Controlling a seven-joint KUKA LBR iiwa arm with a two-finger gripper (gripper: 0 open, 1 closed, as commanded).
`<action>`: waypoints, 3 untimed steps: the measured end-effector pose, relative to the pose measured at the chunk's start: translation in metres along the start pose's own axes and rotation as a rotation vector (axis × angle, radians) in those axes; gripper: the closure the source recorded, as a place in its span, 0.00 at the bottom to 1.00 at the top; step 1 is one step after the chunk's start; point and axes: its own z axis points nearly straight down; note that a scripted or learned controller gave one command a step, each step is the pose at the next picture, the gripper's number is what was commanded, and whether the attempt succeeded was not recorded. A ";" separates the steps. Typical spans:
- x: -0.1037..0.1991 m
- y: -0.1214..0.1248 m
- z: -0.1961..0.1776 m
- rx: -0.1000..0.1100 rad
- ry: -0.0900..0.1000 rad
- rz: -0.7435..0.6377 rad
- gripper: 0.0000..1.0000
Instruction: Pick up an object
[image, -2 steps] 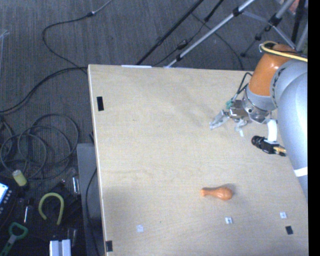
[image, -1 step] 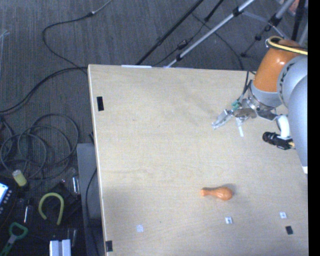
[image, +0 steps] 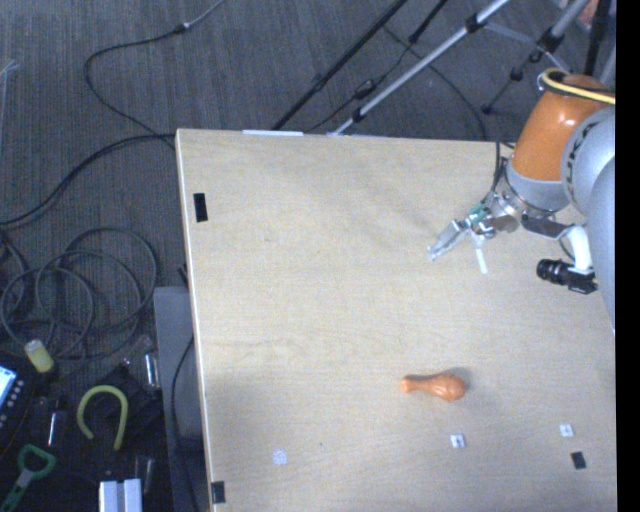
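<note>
Camera view shows the arm (image: 565, 140) reaching in from the right, its gripper (image: 462, 247) over the far right part of the pale wooden bench top (image: 300, 300). The two thin fingers (image: 444, 242) stand spread apart with nothing between them. The one thing to pick up, a small orange pear-shaped toy (image: 435, 386), lies on its side nearer the camera, well apart from the gripper and a little to its left. To do this step well, I would bring the gripper over the toy's fat right end, turn the fingers across its long axis, descend fully, and only then close, since the narrow neck may slip out.
</note>
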 end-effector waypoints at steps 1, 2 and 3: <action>0.003 0.001 0.030 0.001 0.001 -0.040 0.00; 0.003 0.002 0.020 0.000 -0.002 -0.041 1.00; 0.065 0.020 -0.050 0.000 0.005 0.085 1.00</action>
